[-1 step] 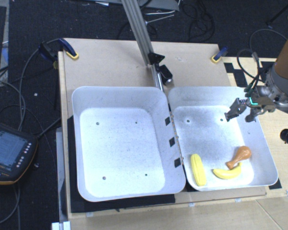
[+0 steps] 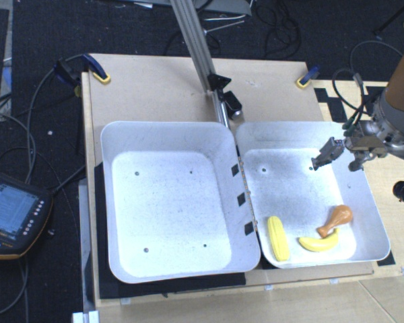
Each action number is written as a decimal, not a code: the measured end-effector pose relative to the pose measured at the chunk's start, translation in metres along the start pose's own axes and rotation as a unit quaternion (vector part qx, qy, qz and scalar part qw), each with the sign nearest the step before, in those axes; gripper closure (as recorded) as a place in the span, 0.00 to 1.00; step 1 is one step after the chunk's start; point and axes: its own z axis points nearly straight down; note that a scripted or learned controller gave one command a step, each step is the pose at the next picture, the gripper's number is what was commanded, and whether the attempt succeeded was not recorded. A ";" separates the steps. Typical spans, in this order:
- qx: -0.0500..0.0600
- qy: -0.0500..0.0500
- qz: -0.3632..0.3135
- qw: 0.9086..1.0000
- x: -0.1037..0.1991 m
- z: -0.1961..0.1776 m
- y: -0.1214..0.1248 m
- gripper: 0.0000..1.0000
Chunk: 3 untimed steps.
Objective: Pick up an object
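Observation:
Three toy foods lie at the near end of the right bin [image 2: 283, 140]: a yellow corn cob [image 2: 278, 238], a yellow banana [image 2: 318, 243] and an orange-brown drumstick [image 2: 336, 219] resting against the banana. My gripper [image 2: 339, 160] hangs over the bin's far right side, well above and behind the drumstick. Its two dark fingers are spread apart, open, with nothing between them.
The left bin [image 2: 114, 140] stands beside the right one, their rims meeting at the middle. A slanted metal pole [image 2: 199, 46] rises from the far side where the bins meet. Clamps sit at the bench corners, and a teach pendant [image 2: 10, 214] lies on the floor at left.

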 end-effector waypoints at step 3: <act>0.002 0.001 0.000 1.000 -0.012 0.154 0.011 0.00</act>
